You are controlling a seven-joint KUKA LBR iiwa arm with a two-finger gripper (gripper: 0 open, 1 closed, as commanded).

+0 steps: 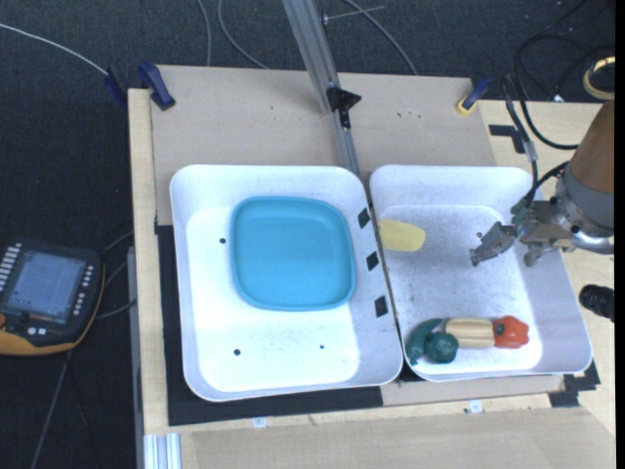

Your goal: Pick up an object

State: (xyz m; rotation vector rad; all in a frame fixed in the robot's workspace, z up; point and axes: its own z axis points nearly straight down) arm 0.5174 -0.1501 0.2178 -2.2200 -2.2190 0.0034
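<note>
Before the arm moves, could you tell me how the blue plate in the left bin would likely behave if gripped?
The blue plate lies flat in the left bin, so its low rim probably gives little purchase. It looks like smooth plastic: likely stiff, light and somewhat slippery.

I count: white bins 2 [195,262] [557,291] | blue plate 1 [293,252] | yellow piece 1 [402,234] | green object 1 [433,345] | wooden-and-red toy 1 [485,333] | blue clamps 3 [156,84]

No text, label, brand or number is legible on anything on the bench.
</note>
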